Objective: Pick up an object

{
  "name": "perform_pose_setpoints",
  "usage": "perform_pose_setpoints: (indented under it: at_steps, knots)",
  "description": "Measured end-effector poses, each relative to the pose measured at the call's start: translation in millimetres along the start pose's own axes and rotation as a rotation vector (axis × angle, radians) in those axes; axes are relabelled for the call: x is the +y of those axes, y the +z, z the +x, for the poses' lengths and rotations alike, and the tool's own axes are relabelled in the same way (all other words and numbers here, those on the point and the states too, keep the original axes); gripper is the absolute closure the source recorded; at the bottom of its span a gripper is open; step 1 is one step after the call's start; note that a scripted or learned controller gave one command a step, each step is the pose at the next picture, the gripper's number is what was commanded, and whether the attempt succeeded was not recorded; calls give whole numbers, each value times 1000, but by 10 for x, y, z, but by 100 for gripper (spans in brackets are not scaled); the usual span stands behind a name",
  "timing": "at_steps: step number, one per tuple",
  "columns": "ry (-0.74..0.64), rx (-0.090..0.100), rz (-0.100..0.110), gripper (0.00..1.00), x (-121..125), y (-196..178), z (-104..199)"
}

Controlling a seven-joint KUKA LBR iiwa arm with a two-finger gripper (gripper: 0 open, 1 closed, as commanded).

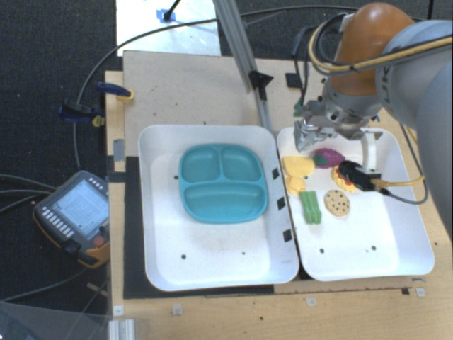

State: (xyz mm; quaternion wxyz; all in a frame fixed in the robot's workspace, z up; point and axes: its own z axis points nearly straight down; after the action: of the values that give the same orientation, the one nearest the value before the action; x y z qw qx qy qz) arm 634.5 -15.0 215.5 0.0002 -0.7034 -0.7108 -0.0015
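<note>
Bright, even overhead light — soft shadows, slightly grainy, glare on white bins (pixel 212 261).

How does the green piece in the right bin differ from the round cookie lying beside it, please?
The green piece is a long, narrow, plain green bar; the cookie is a round, tan disc with dark specks. The green piece lies nearer the left bin, the cookie farther right. Both lie flat on the right bin, away from the gripper.

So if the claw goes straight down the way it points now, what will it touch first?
Most likely the yellow toy, or the bin floor just beside it. The claw hangs at the far left of the right bin, with the purple toy slightly to its right. Depth is unclear from this slanted view.
</note>
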Motion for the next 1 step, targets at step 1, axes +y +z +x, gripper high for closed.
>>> perform_pose_setpoints:
  at_steps: [1]
  knots:
    - [-1, 1, -1, 100, 28, -114, 593]
